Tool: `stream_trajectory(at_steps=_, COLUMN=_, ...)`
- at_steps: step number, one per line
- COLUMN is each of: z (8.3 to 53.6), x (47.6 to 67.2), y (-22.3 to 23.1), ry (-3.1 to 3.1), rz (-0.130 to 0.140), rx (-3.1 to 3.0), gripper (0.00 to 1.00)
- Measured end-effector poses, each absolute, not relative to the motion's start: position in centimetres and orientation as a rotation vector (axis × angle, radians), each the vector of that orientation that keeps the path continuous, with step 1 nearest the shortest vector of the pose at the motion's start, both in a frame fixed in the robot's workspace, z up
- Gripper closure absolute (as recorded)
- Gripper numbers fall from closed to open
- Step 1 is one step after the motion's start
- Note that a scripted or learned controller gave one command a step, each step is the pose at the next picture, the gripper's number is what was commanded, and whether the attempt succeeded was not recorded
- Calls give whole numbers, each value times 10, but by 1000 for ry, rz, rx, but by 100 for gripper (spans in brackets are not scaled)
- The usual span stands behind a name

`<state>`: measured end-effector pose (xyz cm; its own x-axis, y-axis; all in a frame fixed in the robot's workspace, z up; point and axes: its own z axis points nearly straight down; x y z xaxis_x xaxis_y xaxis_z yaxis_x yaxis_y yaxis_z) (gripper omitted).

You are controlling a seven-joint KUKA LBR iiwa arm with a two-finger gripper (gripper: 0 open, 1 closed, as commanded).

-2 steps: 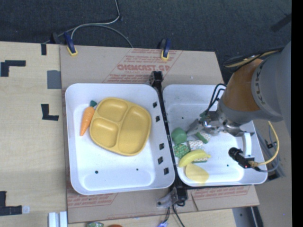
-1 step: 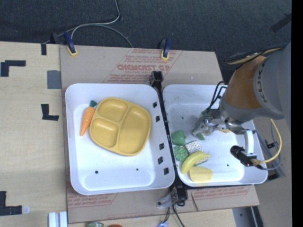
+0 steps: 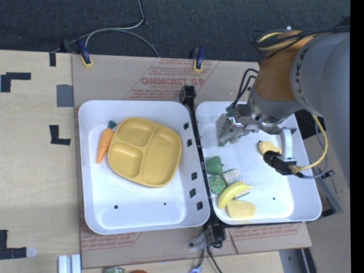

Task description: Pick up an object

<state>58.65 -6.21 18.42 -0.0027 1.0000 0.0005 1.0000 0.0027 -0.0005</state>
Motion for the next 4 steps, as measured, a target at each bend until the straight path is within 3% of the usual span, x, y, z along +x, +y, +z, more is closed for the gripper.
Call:
stream_trajectory(at_steps=1, z=217, x=612, y=-3, ry=-2224, rz=0, rx=-2217, gripper=100)
stream_trajectory(at_steps=2, z=237, x=599, y=54, ry=-2224, rz=1, rx=-2217, gripper=100)
stream_trajectory(at_steps=3, z=204, x=566, y=39, ry=-2222, rz=4, rx=-2219, gripper=100)
stream_trajectory(at_steps=4, z=184, x=532, y=-35, ry=-2220, rz=4, rx=-2222, gripper=100)
